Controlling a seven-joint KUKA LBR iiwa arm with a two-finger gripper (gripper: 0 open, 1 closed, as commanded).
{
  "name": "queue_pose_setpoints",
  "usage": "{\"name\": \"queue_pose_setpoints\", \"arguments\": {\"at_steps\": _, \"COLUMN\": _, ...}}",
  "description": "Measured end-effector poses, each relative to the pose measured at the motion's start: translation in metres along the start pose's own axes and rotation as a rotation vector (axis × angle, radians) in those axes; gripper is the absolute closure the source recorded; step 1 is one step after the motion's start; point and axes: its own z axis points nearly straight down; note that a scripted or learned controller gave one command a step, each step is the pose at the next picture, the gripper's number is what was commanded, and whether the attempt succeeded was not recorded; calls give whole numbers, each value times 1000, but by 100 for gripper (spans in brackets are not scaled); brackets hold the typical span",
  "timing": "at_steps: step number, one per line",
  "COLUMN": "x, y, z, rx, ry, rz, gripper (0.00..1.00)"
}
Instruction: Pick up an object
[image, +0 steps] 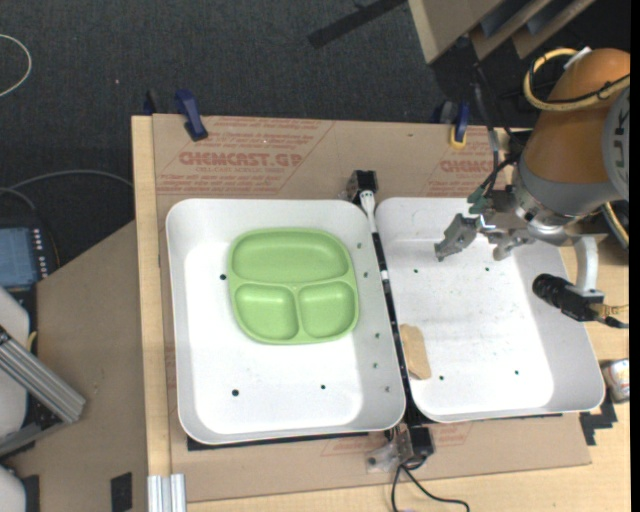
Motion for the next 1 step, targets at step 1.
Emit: {"name": "queue_pose_setpoints", "arguments": {"at_steps": 1, "x": 0, "y": 1, "z": -11, "rx": -3, "ry": 0, "rz": -1, "gripper": 100}}
